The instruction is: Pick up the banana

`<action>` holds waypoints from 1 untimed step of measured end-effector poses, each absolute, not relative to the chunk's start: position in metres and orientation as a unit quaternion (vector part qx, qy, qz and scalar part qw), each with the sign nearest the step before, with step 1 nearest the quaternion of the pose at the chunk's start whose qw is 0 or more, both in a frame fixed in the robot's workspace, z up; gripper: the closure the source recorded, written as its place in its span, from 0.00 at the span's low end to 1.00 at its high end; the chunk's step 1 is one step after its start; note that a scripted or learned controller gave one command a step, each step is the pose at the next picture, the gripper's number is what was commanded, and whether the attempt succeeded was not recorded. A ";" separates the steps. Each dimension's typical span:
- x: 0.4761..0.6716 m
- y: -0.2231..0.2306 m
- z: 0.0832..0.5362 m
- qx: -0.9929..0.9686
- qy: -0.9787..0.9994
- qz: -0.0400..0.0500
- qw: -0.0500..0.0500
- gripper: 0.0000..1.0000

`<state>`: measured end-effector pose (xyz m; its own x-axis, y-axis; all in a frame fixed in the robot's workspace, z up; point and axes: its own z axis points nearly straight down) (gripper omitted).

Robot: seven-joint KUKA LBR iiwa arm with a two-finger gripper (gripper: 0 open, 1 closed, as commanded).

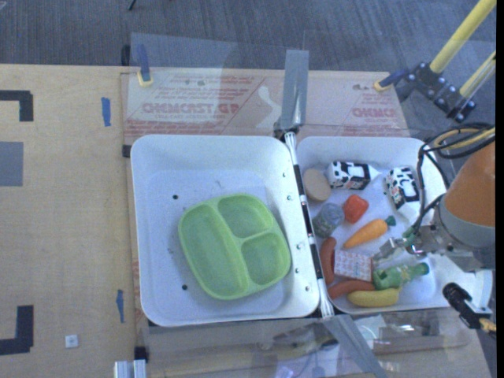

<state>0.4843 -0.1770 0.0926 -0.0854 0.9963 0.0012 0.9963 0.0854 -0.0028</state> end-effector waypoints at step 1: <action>0.480 -0.165 0.109 -0.480 -0.877 0.000 0.003 0.00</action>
<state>0.4797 -0.1647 0.1093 -0.5393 0.8421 0.0047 0.8421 0.5393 -0.0021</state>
